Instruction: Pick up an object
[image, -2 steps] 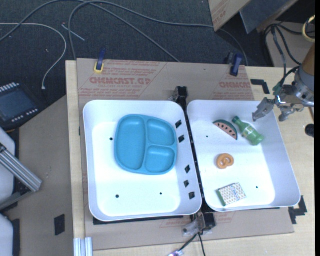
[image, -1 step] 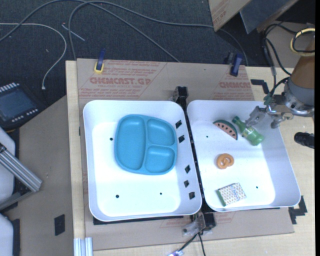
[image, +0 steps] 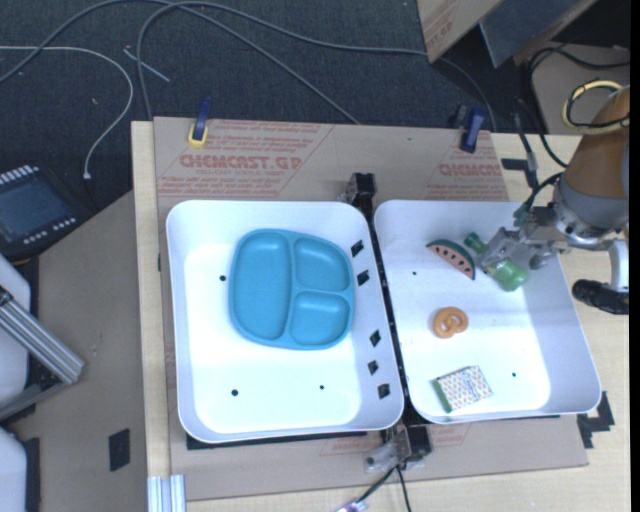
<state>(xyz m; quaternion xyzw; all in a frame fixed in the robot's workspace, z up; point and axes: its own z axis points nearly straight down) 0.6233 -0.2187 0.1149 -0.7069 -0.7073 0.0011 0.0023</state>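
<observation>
The scene was evenly and brightly lit from overhead. The two white bins (image: 190, 300) were close to overexposed, their floors washed pale with little texture. Shadows were soft and short: a faint grey one lay just beneath the blue plate (image: 292, 288), and another dimmed the left bin's inner wall beside it. The dark floor beyond the counter (image: 300, 150) stayed murky. Focus was moderate throughout, with small items right of the plate slightly soft and the arm's hand (image: 508, 256) somewhat blurred.
</observation>
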